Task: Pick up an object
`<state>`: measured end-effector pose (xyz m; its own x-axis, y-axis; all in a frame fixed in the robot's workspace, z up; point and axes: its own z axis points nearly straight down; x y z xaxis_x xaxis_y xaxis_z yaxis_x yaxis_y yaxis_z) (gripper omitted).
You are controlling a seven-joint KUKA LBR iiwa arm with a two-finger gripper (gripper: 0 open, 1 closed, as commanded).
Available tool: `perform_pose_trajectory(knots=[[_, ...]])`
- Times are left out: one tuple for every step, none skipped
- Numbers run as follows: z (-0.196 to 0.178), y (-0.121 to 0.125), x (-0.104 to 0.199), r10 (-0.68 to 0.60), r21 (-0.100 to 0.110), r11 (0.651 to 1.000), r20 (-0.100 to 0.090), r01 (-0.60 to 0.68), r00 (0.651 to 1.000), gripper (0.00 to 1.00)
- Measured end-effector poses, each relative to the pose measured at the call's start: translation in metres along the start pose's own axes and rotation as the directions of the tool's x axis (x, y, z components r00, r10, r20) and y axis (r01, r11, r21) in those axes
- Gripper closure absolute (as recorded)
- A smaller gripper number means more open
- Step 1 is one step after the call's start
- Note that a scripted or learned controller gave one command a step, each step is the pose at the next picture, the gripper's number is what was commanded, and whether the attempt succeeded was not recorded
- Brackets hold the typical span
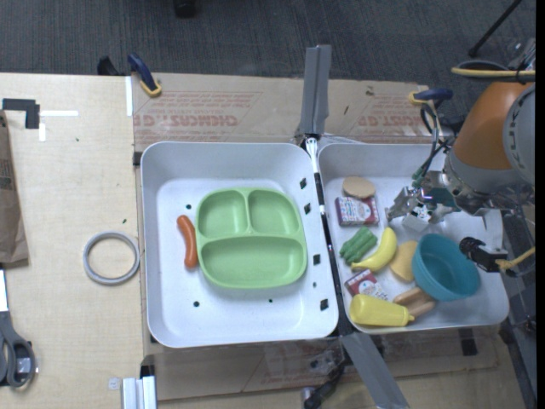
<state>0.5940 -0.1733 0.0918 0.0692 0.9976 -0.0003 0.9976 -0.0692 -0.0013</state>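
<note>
1. Your gripper point(415, 204) sits in the right-hand bin point(490, 313), upper middle of that bin and right of centre in the frame, with the grey arm and its orange band point(481, 130) coming in from the right edge.
2. Fingers: the metal at the tip is too small and cluttered to read, so you cannot tell whether they are apart or together, and nothing shows between them.
3. Nearest pick is the banana point(380, 251). It lies just below and left of the gripper, towards the lower left of that bin.
4. Its long axis runs on a slant, upper right down to lower left, so you would want the fingers closing across that line, not along it.
5. Watch the neighbours: green pods point(358, 244) touch the banana's left side, and the blue bowl point(445, 267) sits just to its right, below the gripper.
6. The red packet point(354, 210) lies level with the gripper to its left, with a round tan patty point(358, 187) just above that.
7. Left bin point(162, 254) holds the green divided plate point(252, 238) and an orange sausage point(187, 241), well apart from your gripper.
</note>
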Motion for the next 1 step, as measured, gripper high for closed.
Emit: perform_pose_trajectory(knots=[[-0.0008,0.0313,-0.0287,-0.105,-0.003,0.994,0.002,0.105,0.994,0.0]])
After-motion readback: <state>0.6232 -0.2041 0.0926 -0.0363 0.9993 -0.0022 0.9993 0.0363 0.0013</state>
